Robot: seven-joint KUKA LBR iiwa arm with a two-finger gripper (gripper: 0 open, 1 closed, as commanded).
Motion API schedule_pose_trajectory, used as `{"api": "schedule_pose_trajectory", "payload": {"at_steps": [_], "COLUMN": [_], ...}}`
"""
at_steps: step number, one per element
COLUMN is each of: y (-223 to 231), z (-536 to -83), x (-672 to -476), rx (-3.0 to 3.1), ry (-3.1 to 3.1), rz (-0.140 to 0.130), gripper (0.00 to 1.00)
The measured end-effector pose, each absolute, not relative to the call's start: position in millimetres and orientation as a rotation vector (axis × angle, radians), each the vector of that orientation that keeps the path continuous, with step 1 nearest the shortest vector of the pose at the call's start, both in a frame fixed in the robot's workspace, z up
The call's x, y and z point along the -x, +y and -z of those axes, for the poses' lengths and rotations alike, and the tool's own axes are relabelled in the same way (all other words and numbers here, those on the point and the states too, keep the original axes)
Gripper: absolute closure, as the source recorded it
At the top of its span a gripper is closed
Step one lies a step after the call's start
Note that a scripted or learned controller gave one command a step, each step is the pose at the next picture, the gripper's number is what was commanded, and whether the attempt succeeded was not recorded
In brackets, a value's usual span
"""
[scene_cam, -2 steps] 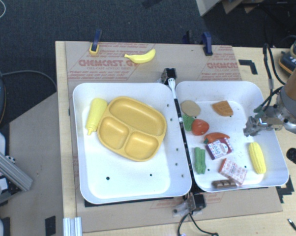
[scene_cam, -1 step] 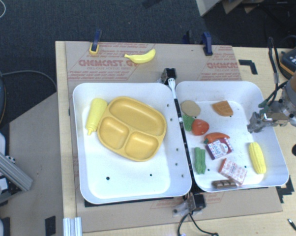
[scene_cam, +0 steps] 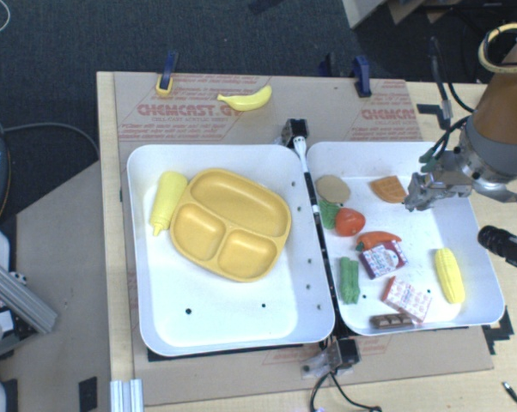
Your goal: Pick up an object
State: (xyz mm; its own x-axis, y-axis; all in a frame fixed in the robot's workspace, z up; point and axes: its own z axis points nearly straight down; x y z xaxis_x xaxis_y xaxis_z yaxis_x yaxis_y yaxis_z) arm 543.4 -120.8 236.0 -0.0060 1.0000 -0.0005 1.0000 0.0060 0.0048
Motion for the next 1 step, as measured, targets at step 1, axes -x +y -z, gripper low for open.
{"api": "schedule_pose_trajectory", "payload": {"at_steps": [1], "y": [-84.1], "z": [-234.3], "x": [-566.2], "rx": [-2.214], "ry": [2.225], "rz": [-0.003], "gripper": [1.00]}}
